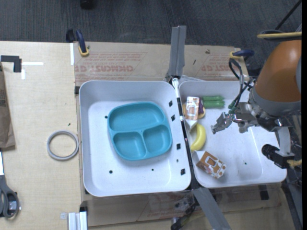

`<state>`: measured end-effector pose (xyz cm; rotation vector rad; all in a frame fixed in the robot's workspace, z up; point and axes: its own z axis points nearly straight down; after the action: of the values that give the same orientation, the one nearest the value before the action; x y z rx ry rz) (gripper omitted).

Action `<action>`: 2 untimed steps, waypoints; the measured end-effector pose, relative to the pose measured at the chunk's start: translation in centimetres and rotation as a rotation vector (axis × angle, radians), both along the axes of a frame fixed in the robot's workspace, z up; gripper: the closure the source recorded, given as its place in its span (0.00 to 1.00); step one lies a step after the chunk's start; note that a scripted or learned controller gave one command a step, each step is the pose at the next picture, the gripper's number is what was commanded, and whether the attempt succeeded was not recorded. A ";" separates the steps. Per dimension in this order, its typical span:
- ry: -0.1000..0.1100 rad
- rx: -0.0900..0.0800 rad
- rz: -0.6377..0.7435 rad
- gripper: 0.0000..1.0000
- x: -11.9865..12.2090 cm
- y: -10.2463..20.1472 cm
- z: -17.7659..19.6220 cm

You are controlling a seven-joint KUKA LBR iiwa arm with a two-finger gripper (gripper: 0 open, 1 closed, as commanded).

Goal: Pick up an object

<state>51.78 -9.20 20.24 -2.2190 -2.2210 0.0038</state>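
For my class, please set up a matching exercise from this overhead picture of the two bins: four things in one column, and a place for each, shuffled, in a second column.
Things
1. blue divided tray
2. banana
3. grey ring
4. green item

Places
A. on the wooden bench, left of both bins
B. in the left bin
C. at the far side of the right bin
D. along the right bin's left wall

Pairs: 1-B, 2-D, 3-A, 4-C

Tray (139, 137) in left bin (91, 143); banana (198, 138), packets (211, 165) along right bin's (249, 169) left side.
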 end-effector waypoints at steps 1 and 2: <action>0.000 0.000 0.000 0.00 0.0 0.0 0.0; -0.002 0.000 0.248 0.00 9.5 2.4 -1.1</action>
<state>61.28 -6.79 19.10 -1.9280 -2.4806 0.0017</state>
